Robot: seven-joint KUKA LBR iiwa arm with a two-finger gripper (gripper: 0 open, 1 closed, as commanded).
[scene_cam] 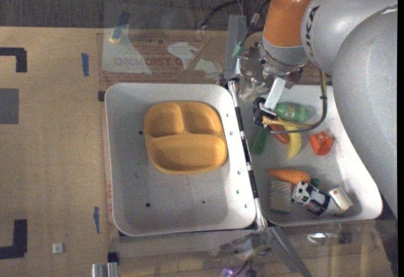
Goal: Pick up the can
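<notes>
The can (341, 199) is small and pale and lies on its side in the near right corner of the right bin (363, 206), next to a black-and-white cow-patterned item (309, 196). My gripper (251, 90) hangs over the far left corner of that same bin, by the wall between the two bins. It is well away from the can, with several objects lying between them. The wrist hides the gripper's tips.
A green bottle (292, 111), a banana (294, 143), a red piece (321, 142), a green vegetable (259, 141), a carrot (290, 175) and a grey pad (280, 194) lie in the right bin. A yellow divided plate (185, 137) sits in the left bin (126, 194).
</notes>
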